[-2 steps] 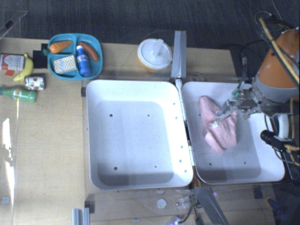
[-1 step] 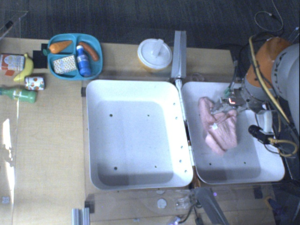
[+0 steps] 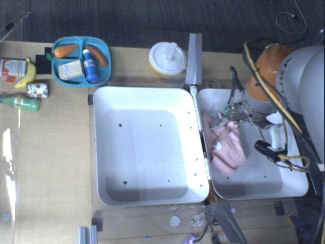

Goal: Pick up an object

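The pink cloth is the only loose thing in either bin, so it is the likely object to pick up. It lies crumpled in the right bin, against that bin's left wall, a bunched heap with folds running along its length.

Going from the left of the counter: a banana, a small can and a green bottle lie near the edge, well apart from the bins. Behind them stands a blue divided tray holding toy food. Next comes the left bin, then a white lidded cup behind the seam between the bins.

Over the right bin, the end effector hangs at the cloth's upper end, among cables and dark fittings. Whether it is spread or pressed together, and whether any fabric sits in it, I cannot tell; the parts there are too small and tangled to read.

By its look the cloth should be light and limp, with no stiffness at all. It will sag and trail when lifted, and a shallow pinch may catch a single layer that slips free. It is not fragile. The best hold is probably on a raised fold or ridge near the middle of the heap, where several layers stack, rather than on the thin flat edge by the bin wall.
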{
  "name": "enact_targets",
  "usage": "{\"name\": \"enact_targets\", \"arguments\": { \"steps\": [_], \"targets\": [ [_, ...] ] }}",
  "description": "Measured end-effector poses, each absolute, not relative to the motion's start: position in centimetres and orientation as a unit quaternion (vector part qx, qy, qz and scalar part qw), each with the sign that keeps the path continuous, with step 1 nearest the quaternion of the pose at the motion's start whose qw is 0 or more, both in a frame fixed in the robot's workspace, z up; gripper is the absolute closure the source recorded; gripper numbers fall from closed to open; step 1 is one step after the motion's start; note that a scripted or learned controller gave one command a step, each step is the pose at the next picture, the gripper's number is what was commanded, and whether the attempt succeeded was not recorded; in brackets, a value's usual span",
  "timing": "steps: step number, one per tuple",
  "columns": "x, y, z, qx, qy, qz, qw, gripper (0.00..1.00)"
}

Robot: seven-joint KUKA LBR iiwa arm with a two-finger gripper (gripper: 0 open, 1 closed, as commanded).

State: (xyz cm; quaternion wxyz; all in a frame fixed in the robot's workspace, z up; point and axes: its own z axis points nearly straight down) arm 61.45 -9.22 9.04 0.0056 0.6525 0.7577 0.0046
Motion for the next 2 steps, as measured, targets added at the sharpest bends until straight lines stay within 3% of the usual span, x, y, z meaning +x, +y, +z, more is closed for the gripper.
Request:
{"name": "enact_targets", "arguments": {
  "steps": [1, 2],
  "targets": [
    [61.7, -9.1, 10.2, 0.652, 0.758, 0.0071, 0.007, 1.00],
    [65.0, -7.2, 21.7, 0.559, 0.829, 0.0013, 0.002, 1.00]
  ]
}}
